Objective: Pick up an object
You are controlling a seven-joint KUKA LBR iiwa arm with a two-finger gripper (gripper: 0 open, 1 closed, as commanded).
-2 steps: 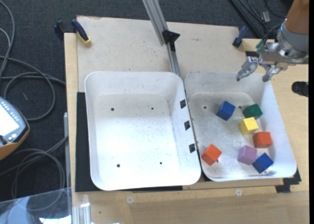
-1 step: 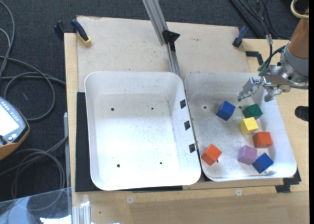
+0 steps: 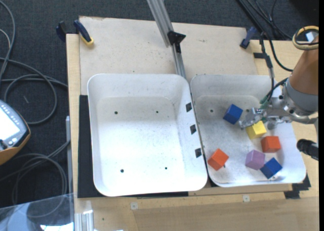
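Tool [image 3: 251, 120] over right bin [image 3: 217, 86] | yellow block [image 3: 256, 129] just below, touching unclear

Smooth, speckled white plastic bins [image 3: 136, 139], pale matt wooden bench [image 3: 126, 48], shiny metal pincer [image 3: 253, 119], matt blocks [image 3: 218, 158]

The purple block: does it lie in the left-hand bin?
No, the purple block lies in the right-hand bin, between an orange block and a blue block.
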